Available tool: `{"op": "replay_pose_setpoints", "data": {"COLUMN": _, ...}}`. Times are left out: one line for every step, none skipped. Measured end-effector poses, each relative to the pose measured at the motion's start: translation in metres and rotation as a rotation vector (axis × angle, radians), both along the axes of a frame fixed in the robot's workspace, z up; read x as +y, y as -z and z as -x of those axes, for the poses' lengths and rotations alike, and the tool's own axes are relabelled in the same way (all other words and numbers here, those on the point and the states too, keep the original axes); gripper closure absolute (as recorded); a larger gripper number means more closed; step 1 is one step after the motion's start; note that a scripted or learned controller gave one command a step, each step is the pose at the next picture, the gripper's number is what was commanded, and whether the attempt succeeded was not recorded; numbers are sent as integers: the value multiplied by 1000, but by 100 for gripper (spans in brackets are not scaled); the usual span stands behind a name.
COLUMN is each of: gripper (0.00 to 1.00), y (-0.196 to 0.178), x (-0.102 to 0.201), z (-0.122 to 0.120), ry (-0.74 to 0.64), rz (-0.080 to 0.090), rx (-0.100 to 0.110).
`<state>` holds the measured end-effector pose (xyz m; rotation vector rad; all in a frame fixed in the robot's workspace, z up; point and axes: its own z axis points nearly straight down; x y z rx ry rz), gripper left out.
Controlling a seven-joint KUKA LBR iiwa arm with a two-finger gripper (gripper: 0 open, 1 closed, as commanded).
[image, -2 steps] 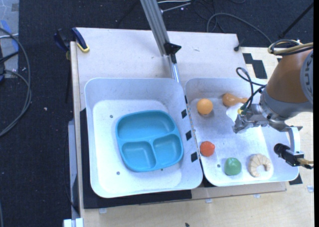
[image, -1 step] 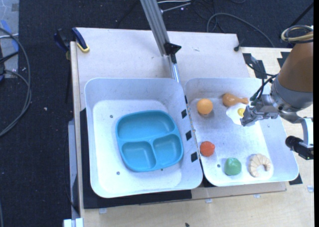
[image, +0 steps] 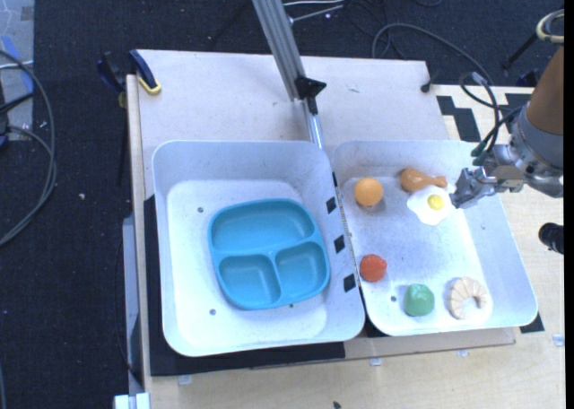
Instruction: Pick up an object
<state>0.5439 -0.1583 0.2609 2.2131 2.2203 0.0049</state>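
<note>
The right bin holds several toy foods. An orange ball lies at its far left, with a brown drumstick to its right. A fried egg rests beside the drumstick. Nearer the front lie a red tomato, a green piece and a pale shrimp. My gripper reaches in from the right and hangs just right of the fried egg, at the bin's right side. No object shows in its grasp.
The left bin holds a blue divided plate. A slanted metal pole rises from between the two bins. Cables lie on the dark floor behind the bench.
</note>
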Motion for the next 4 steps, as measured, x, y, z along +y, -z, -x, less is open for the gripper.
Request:
{"op": "replay_pose_setpoints", "data": {"gripper": 100, "y": -39, "x": 0, "z": -1, "ry": 0, "rz": 0, "rx": 2}}
{"op": "replay_pose_setpoints", "data": {"gripper": 100, "y": -23, "x": 48, "z": 5, "ry": -4, "rz": -4, "rx": 9}}
{"op": "replay_pose_setpoints", "data": {"gripper": 100, "y": -22, "x": 98, "z": -2, "ry": -5, "rz": -3, "rx": 7}}
{"op": "replay_pose_setpoints", "data": {"gripper": 100, "y": -19, "x": 152, "z": -3, "ry": -5, "rz": -4, "rx": 8}}
